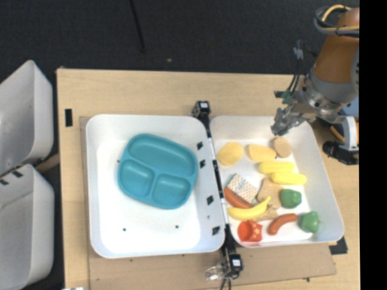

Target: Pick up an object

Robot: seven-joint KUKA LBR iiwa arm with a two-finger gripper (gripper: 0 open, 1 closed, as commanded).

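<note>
The grey two-finger gripper (283, 125) hangs over the far corner of the right white bin (323, 162), its tips just above and beside a small tan, rounded potato-like piece (282, 147). Nothing sits between the fingers, and whether they are spread or closed I cannot tell at this angle.

That tan piece looks like the likely target: it lies at the far edge of the toy-food pile, with bare bin floor behind it, so a descent there meets the least clutter. Its long axis runs roughly from the gripper toward the near rim, slightly tilted.

Relative to the tan piece, 2 pale yellow lumps (262, 153) lie just left, a yellow oblong block (282, 173) just nearer, and the curved yellow banana (249, 210) well nearer. The left white bin (97, 180) holds 1 teal 3-compartment plastic plate (157, 170).
</note>
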